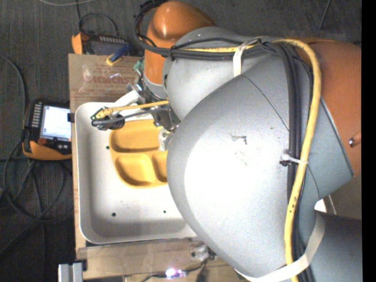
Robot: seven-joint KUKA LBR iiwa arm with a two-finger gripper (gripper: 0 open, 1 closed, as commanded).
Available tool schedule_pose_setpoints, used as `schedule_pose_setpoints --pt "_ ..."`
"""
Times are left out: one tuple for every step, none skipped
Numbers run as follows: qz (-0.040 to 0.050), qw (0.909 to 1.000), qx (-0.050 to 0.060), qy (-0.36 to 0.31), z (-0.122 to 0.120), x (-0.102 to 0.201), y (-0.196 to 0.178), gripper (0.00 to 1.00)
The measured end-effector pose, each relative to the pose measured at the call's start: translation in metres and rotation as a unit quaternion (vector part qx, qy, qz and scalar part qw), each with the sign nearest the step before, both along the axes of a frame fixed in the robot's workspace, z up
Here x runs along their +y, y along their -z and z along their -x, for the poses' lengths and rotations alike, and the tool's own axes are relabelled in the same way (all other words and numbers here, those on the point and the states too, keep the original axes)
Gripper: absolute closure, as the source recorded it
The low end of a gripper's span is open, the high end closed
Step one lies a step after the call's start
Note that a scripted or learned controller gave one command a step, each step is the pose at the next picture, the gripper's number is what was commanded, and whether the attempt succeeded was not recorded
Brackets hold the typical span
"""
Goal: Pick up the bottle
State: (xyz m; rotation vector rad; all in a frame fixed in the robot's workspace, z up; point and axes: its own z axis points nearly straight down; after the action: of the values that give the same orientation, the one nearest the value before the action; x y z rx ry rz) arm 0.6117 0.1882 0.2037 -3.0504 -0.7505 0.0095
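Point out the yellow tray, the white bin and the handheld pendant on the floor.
yellow tray [136, 157]: camera view, on its compartment floor.
white bin [126, 213]: camera view, on its bare floor.
handheld pendant [56, 122]: camera view, on its lit screen.

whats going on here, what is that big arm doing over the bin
A large grey and orange robot arm reaches over a shallow white bin and covers much of it. A yellow compartment tray lies in the bin, partly under the arm. Near the bin's upper edge a thin yellow and black part of the arm's end sticks out leftward over the tray. No bottle can be made out, so a pickup cannot be confirmed. A handheld control pendant lies on the floor left of the bench.
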Motion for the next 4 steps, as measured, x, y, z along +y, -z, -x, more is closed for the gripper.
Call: schedule_pose_setpoints --pt "-0.0005 1.0 -0.006 0.0 -0.002 0.041 0.112 0.0" --pt "-0.0106 0.9999 -0.006 -0.006 0.002 0.016 0.111 0.0" --pt "-0.0148 0.998 -0.006 -0.061 0.007 0.016 0.109 0.0" --pt "-0.0089 0.998 0.01 -0.062 0.013 0.011 0.102 1.0"
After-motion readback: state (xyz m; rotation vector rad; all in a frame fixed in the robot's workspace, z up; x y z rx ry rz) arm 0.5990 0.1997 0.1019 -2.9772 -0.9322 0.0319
